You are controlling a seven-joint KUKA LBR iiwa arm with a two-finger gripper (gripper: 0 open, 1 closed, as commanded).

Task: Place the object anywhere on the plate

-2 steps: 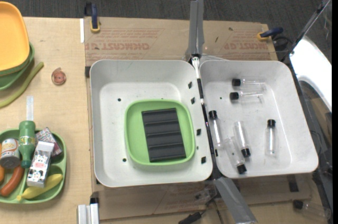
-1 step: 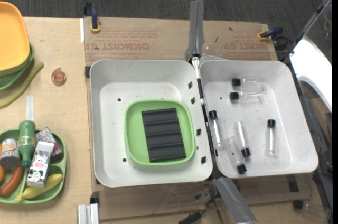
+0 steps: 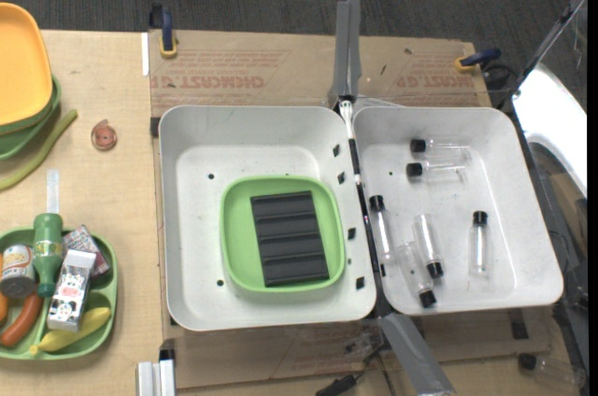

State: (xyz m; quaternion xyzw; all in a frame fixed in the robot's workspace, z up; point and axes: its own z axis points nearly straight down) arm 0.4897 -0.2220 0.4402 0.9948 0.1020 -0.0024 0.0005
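6 vials (image 3: 427, 240), 1 plate (image 3: 233, 235)

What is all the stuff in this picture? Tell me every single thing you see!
left bin: 1, white, middle of the bench
right bin: 1, white, beside the left bin
green plate: 1, green, inside the left bin
dark ridged block: 1, dark grey, lying on the green plate
vials: about 6, clear with black caps, scattered in the right bin
toy food tray: 1, green, lower left, holding toy food and a green bottle
stacked plates: orange on green, upper left
small round piece: 1, pinkish, on the bench at left
clamps: 2, at the cardboard's far edge
robot arm: 1, a white and grey part at the right edge
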